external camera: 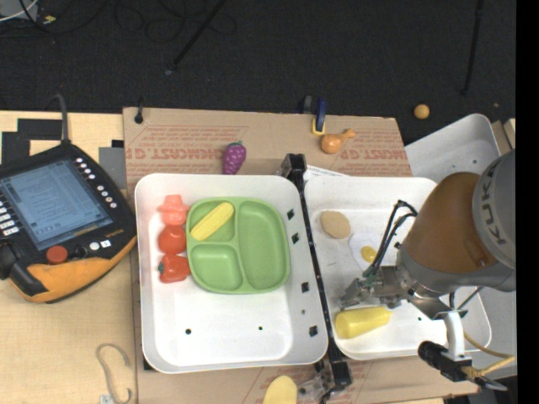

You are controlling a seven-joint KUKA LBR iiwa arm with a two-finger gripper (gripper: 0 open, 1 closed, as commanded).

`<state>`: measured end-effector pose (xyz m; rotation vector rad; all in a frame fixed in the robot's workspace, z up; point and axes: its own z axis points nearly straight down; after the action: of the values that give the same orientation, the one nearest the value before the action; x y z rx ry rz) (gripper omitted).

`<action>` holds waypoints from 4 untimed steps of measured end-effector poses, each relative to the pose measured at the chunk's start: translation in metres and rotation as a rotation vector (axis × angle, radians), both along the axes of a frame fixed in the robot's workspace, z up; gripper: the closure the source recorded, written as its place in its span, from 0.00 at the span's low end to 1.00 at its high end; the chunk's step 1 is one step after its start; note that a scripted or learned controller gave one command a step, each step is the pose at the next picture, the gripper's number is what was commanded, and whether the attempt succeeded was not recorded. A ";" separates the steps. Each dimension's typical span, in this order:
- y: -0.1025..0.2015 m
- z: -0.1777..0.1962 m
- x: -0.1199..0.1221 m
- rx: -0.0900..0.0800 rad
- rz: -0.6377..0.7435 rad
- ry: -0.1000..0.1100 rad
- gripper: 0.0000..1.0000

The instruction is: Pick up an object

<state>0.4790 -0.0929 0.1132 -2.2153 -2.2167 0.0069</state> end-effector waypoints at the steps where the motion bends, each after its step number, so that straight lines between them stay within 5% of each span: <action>1: 0.002 -0.027 0.000 -0.001 0.000 -0.005 0.00; 2: -0.001 -0.015 0.000 -0.001 -0.008 -0.006 1.00; 4: -0.008 0.105 -0.007 -0.003 -0.002 -0.011 1.00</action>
<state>0.4717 -0.1013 0.2178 -2.2246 -2.2217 -0.0026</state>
